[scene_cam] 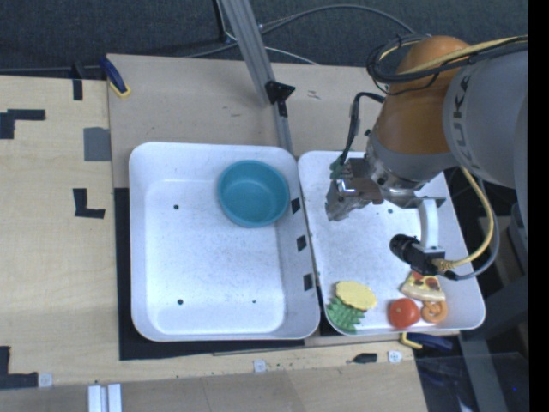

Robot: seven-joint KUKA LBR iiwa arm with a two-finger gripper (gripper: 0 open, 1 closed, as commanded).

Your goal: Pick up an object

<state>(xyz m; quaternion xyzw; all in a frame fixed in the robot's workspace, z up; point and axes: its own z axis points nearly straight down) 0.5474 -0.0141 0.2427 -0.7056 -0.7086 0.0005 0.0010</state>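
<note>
Camera view looks down at a slant on a tan tabletop bearing two shallow white bins side by side. Farthest left, the left bin holds a blue bowl, upright in its far right corner. Next comes the right bin, where the end effector hangs over the far left part, above bare white floor, with nothing visible in its grasp; how wide it stands I cannot tell. Along that bin's near edge lie a yellow and green toy food piece, then a red tomato-like ball, touching a small orange and yellow toy in the near right corner. All three lie well apart from the end effector.
</note>
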